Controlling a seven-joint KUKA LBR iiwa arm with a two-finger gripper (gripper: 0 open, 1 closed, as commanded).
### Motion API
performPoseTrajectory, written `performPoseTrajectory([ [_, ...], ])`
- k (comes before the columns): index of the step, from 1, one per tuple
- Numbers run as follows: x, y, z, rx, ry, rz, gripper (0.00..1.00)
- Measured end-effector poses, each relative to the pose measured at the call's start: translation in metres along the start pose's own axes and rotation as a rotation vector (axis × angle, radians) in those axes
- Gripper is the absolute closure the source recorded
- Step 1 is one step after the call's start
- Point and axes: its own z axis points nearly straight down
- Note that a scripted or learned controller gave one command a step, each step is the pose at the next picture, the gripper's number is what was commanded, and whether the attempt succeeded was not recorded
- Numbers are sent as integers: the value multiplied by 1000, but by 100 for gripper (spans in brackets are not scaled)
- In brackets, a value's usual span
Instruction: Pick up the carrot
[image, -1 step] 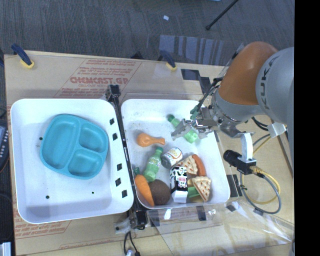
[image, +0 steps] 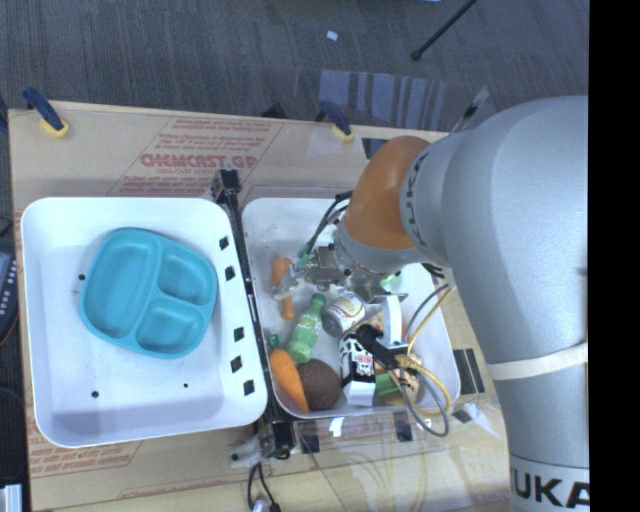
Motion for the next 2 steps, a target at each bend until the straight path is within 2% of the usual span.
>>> performPoseTrajectory([
  [1,9,41,-2,-1,-1,214,0],
  [2,10,42,-13,2,2,207,100],
])
